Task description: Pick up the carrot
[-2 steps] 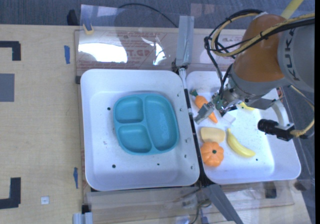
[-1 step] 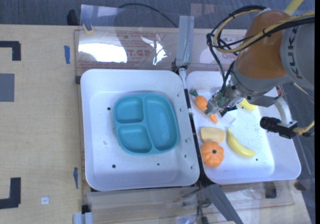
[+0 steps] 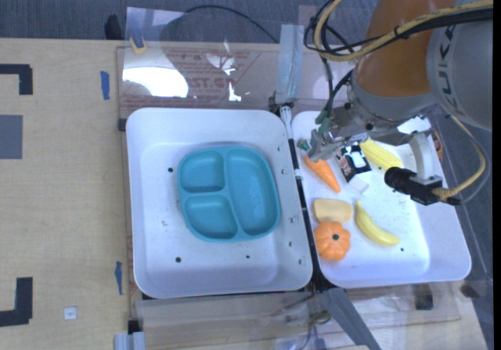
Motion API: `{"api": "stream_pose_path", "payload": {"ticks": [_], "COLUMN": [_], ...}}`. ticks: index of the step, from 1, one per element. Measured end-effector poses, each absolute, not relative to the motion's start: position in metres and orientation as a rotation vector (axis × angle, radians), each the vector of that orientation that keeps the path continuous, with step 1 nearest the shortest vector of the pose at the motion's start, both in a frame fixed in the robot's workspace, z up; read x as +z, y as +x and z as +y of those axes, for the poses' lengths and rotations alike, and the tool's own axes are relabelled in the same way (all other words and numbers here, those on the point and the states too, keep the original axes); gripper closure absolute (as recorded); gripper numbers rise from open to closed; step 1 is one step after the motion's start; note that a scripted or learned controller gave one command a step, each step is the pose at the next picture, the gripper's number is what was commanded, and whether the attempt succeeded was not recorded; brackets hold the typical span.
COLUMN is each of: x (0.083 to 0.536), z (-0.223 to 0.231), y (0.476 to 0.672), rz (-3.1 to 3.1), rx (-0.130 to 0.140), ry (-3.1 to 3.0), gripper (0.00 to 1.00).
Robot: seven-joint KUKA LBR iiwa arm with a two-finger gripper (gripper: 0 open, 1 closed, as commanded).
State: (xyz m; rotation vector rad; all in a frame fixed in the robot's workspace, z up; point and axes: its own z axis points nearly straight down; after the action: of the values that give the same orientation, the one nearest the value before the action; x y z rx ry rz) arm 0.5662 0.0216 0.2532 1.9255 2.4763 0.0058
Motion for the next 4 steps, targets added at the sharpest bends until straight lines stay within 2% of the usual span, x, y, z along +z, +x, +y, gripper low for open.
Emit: {"api": "stream_pose_path", "payload": {"ticks": [1, 2, 3, 4], "x": [0.231, 0.265, 0.275, 0.217], "z": [0.016, 0.058, 0.058, 0.003], "y": [0.547, 0.566, 0.567, 0.568], "rz": [2.776, 2.962, 2.955, 2.768], "rx": [-0.003, 0.005, 0.01, -0.004], "ry": [1.478, 1.024, 1.024, 1.494], "gripper": [1.0, 1.0, 1.0, 1.0]}}
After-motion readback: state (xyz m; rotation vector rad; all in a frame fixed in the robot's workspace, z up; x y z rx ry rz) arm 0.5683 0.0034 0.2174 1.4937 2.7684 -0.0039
